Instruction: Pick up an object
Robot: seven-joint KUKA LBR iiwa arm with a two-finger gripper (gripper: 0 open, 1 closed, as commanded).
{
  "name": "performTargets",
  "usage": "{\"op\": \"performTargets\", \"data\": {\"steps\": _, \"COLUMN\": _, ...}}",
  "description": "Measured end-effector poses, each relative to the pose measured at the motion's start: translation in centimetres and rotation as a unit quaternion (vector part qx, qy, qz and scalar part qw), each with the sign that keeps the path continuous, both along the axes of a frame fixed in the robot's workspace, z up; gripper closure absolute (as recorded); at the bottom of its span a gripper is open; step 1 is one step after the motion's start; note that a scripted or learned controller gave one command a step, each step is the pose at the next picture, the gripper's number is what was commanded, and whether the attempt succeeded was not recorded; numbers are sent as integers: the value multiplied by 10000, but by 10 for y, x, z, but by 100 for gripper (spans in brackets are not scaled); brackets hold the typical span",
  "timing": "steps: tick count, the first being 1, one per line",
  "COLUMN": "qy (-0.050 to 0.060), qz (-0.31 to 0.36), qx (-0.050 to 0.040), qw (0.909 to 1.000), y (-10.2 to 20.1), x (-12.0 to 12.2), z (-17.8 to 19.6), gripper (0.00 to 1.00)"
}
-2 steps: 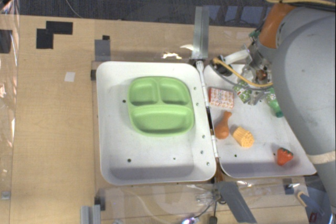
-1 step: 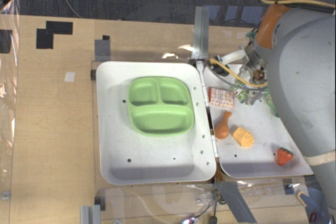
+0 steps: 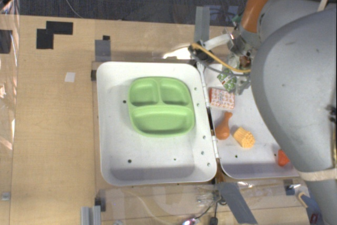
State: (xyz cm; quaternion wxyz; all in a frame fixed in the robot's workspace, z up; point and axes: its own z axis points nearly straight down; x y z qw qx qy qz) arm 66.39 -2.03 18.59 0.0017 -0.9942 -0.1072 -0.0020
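- You are at the reach-in step: the gripper [image 3: 231,74] hangs low over the 12 o'clock end of the right bin [image 3: 247,168], and nothing is lifted yet.
- You cannot tell whether the fingers are open or closed; cables and the wrist crowd them, and a small green-and-white thing sits right there, held or merely beneath, you cannot say.
- Your candidates lie in that bin: a red-and-white patterned packet [image 3: 221,98] just toward 6 o'clock of the gripper, an orange drumstick-shaped toy [image 3: 224,127] further toward 6, a yellow corn-like piece [image 3: 244,137] just at its 3 o'clock side, and a small red piece [image 3: 283,157] toward 4 o'clock, partly under the arm.
- The left bin [image 3: 110,129] carries a green tray [image 3: 160,106] with three compartments, well apart from the gripper.
- Your next move, by my judgement, calls for a straight drop onto the packet or whatever lies under the fingers, a firm close, then a lift clear of the bin wall.
- The arm's grey bulk [image 3: 295,87] covers much of the right bin, so more things may lie hidden there.
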Motion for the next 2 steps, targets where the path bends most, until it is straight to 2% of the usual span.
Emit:
{"op": "performTargets", "data": {"steps": 1, "qy": 9, "qz": -32, "qx": -2, "qw": 10000, "y": -10, "x": -8, "z": 12, "gripper": 100}}
{"op": "performTargets", "data": {"steps": 2, "qy": 4, "qz": 147, "qx": 4, "qw": 9999, "y": 5, "x": -1, "z": 18, "gripper": 100}}
